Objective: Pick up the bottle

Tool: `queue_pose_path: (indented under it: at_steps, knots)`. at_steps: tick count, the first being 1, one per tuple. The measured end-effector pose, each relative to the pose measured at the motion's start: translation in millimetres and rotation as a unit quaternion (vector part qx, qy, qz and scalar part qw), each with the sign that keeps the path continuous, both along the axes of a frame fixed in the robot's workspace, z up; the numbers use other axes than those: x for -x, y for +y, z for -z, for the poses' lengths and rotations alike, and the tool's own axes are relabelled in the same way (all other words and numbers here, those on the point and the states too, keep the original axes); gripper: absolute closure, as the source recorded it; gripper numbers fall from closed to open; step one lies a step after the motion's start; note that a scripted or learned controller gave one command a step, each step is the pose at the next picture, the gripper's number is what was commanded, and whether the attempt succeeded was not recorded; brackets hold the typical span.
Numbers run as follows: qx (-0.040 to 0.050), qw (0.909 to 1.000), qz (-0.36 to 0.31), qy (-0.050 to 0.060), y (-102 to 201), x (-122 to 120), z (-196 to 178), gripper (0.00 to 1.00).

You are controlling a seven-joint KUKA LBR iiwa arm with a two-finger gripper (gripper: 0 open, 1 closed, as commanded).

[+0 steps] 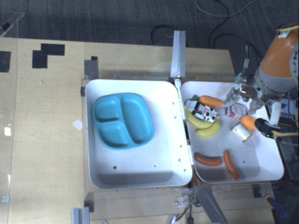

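Two shallow white bins sit side by side on the bench. The bottle [242,129] lies in the right bin [271,171], toward its right side. It is small and stubby, with a pale white body and a rounded orange top. It lies tipped on its side at a slant, and the orange end points up and to the right in the camera view.

The gripper [243,101] hangs just above the bottle in the view, over a clear crumpled thing [235,110] with a pinkish patch. Whether it is released or clenched cannot be told, and the bottle is not in its grasp. The grey and orange arm [278,59] reaches in from the right.

Left of the bottle lie a banana [205,127], a small black-and-white thing [204,111] on the banana, and a carrot [210,101]. Two sausages [209,160] lie near the front wall. The left bin [135,85] holds a blue divided plate [124,120].
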State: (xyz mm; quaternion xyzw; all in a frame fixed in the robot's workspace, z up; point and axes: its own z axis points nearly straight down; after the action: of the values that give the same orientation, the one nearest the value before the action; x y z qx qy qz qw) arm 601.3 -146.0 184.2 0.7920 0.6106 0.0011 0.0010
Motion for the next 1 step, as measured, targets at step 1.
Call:
queue_pose_path:
  at_steps: [1]
  knots:
    - [0.0023, 1.0000, -0.002, -0.009, -25.1, -45.1, 88.7, 0.00]
